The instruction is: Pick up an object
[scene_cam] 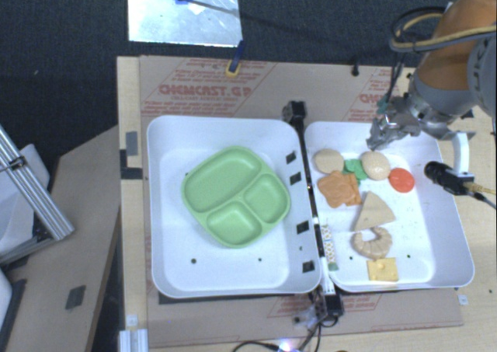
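Pincer (378, 137) just above the beige round piece (375, 165) in the right bin (446, 249) — grip state unclear.

toy foods (365, 201) | eight pieces | clustered, some touching | right bin (446, 245)

The arm (458, 40) is cut off at the right edge; the green piece (354, 165) lies partly hidden under neighbouring food.

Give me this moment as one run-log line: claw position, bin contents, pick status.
claw: above right bin far edge, nothing seen held | food items: in right bin | green tray: left bin | pick: not yet done
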Action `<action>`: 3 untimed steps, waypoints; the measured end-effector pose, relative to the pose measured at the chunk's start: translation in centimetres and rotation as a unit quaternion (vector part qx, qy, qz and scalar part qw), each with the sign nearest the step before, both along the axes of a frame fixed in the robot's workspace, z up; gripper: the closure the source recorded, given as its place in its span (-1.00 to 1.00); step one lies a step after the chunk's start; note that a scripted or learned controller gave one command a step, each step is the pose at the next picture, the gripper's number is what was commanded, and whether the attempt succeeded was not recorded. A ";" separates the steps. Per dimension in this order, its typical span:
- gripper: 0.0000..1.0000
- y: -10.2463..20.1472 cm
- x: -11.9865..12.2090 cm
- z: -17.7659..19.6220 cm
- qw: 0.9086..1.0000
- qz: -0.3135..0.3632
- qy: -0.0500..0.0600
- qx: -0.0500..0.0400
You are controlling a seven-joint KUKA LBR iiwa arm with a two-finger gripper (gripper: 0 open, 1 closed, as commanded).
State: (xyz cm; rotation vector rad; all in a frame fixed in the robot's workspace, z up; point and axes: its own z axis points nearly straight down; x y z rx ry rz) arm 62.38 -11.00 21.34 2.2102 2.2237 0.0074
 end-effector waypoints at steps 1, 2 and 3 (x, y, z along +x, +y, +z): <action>1.00 0.0 0.1 1.2 1.000 0.000 0.002 0.000; 1.00 4.9 -2.8 0.8 1.000 0.001 0.004 0.001; 1.00 7.5 -6.0 2.1 1.000 0.001 0.004 0.001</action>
